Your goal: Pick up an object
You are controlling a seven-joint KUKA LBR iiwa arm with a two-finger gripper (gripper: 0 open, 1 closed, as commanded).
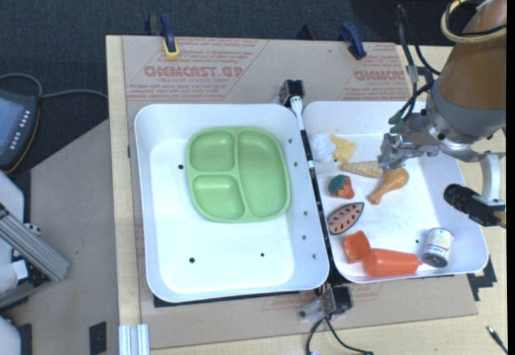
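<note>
Fingers (392,154) just above drumstick (387,184), right bin (467,226).

A green divided plate (239,173) is lying in the left bin (161,265), blue clamps (167,27) gripping the board's (241,68) far edge.

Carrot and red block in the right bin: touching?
Touching. The camera view shows the carrot's left end butting the red block, no white bin floor between them.

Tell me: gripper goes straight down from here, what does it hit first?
Likely the drumstick-shaped toy, lying just under the gripper in the right bin. Depth is unclear from this slanted view.
</note>
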